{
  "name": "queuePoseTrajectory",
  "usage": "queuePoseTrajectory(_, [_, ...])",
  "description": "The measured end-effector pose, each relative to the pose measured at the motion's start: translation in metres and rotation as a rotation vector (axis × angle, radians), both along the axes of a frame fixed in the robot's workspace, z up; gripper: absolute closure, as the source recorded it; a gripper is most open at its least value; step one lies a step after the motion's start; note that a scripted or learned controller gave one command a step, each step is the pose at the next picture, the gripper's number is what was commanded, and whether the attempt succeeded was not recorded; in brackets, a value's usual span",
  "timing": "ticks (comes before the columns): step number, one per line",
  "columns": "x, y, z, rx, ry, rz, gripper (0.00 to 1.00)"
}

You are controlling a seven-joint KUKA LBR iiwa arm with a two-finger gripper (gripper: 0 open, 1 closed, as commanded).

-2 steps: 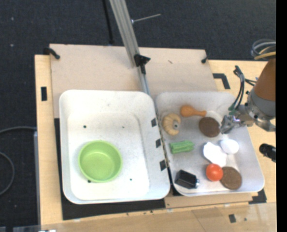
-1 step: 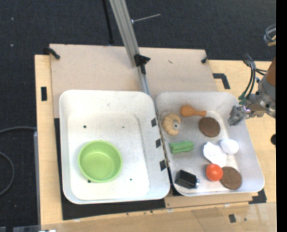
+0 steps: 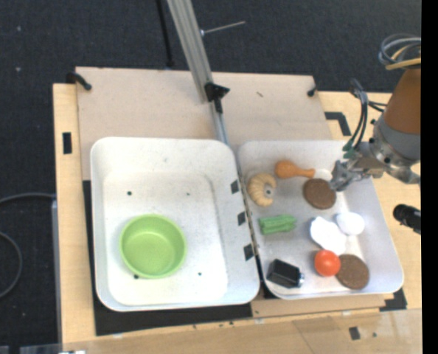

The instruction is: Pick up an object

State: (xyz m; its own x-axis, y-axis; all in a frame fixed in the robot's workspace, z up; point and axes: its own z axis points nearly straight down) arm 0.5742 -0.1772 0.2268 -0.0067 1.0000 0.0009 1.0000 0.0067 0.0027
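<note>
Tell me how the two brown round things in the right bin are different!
The upper brown disc lies by the tool near the bin's top, with an orange gourd-shaped toy above it. The lower brown disc sits at the bottom corner, beside an orange ball, and looks slightly lighter. Both are flat, round and brown, lying in the same right bin.

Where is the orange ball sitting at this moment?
The orange ball lies in the right bin, near its front edge, between the black block and a brown disc, just below the white object.
</note>
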Motion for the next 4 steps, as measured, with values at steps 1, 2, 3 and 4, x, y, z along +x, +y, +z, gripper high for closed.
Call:
queuePoseTrajectory(1, [0.001,0.060,0.000,0.001,0.001,0.001,1.00])
queuePoseTrajectory(2, [0.012,0.111,0.013,0.000,-0.001,0.001,1.00])
queuePoseTrajectory(3, [0.026,0.160,0.021,0.000,0.002,-0.004,1.00])
queuePoseTrajectory(4, [0.034,0.208,0.010,-0.002,0.001,-0.005,1.00])
